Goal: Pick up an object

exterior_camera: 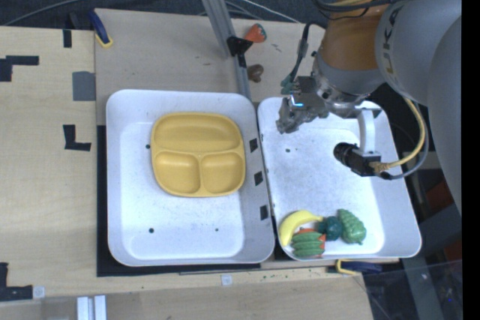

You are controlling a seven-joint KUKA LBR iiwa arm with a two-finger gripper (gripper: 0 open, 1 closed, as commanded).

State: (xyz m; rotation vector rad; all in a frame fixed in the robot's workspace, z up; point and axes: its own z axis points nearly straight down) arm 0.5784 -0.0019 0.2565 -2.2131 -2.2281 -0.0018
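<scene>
Grey gripper (289,120) is hanging over the far left corner of the right bin (397,195), just beside the divider edge; whether it is parted or closed cannot be told, and nothing is showing in its grasp. Toy food cluster (322,230) is lying well apart toward the near rim, with bare floor between. Yellow tray (199,154) is sitting in the left bin (124,183)

Light wooden bench (45,183), bearing two shallow white bins: left bin (120,183), right bin (397,228). Beyond them, small orange object (256,32), perhaps a clamp.
</scene>
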